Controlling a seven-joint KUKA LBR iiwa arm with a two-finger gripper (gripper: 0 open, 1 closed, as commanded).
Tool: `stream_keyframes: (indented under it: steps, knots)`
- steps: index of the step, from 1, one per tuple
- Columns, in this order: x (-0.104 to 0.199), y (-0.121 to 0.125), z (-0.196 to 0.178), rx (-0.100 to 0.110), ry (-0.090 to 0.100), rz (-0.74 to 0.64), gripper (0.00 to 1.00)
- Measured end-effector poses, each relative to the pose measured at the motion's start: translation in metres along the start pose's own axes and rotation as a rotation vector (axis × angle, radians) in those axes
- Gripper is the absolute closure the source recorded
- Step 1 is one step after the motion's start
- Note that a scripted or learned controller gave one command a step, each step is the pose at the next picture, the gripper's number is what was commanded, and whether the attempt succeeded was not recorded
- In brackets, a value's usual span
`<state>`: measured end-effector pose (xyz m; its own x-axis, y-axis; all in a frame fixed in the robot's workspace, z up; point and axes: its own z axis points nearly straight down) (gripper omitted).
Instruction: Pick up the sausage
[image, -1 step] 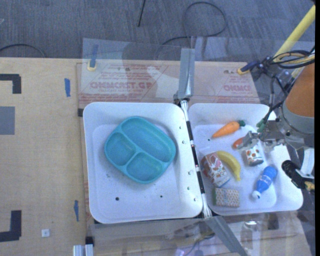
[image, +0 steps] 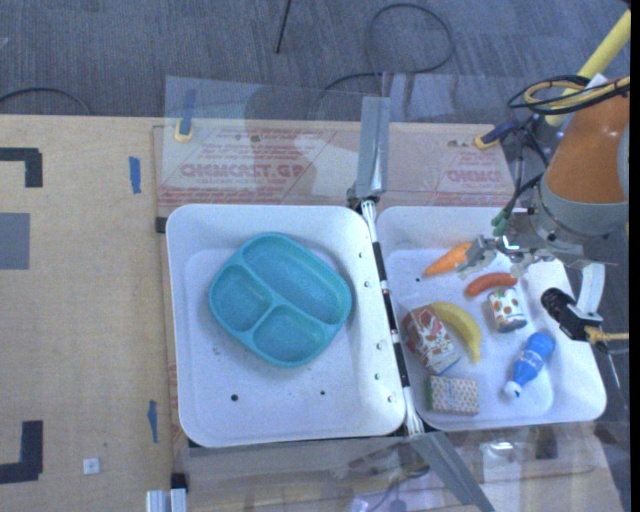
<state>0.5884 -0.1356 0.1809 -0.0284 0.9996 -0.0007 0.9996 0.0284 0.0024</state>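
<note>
Sausage (image: 490, 284) lay in the R bin (image: 590, 400), upper middle, w/ the carrot (image: 447, 259) just at its 10 o'clock and a small can (image: 507, 309) at 5. Your gripper (image: 503, 246) hung close above it at 12; can't tell its state. Banana (image: 462, 328) sat at the sausage's 7, bottle (image: 528, 363) farther at 5. Teal plate (image: 281, 298) sat in the L bin (image: 190, 340).

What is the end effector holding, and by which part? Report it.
Cannot be told. The end effector hangs just above the sausage, beside the carrot, in the right bin; nothing visibly sits in its grip.
</note>
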Motion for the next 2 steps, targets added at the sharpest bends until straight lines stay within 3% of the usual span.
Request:
stream_keyframes:
  steps: [1, 2]
  knots:
    - [-0.051, 0.027, 0.094, -0.002, -0.001, -0.012, 0.0]
    - [-0.053, 0.029, 0.082, -0.008, -0.006, -0.012, 1.0]
